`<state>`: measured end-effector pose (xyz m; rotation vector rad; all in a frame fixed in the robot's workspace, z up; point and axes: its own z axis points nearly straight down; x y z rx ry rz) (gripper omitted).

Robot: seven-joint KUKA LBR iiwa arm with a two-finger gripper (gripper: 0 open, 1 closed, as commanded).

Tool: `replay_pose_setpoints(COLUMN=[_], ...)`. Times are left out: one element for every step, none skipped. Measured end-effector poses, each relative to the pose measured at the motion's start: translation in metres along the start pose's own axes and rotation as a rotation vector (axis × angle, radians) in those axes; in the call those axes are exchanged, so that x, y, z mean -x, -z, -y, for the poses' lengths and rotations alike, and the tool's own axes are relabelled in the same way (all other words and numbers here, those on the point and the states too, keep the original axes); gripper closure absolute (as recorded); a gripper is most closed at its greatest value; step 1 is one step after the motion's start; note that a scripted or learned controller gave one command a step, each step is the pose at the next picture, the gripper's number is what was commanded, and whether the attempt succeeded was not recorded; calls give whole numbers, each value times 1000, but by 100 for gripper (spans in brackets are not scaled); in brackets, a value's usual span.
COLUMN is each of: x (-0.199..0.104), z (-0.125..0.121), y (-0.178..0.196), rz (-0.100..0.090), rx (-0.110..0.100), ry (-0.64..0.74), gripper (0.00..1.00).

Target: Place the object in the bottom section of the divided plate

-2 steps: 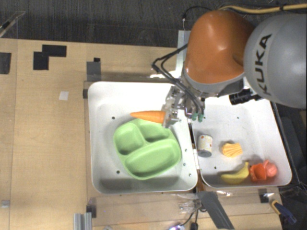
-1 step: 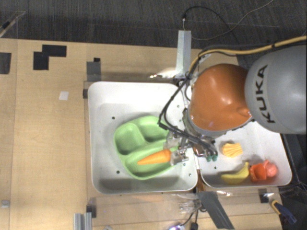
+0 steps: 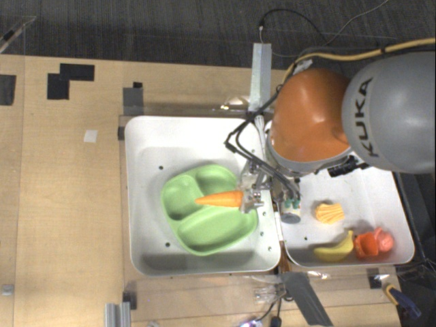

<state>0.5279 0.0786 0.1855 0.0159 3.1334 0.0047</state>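
Camera view, gripper point(image 3: 249, 197) gripping carrot point(image 3: 219, 198) over plate point(image 3: 204, 234)

Orange carrot point(image 3: 219, 199) on green plate point(image 3: 204, 234); white bin point(image 3: 146, 182).

Wooden bench point(image 3: 61, 203) bears two white bins point(image 3: 146, 251), side by side.

Grey arm point(image 3: 398, 107) lettered KUKA, orange band point(image 3: 310, 118), black cables point(image 3: 240, 136).
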Motion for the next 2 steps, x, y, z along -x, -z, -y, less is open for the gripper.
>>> replay_pose_setpoints(x=[-29,-29], z=[66,66], y=[8,8], rz=[-1,-1], rx=[-2,-2], ry=[-157,-158], gripper=[100,0])
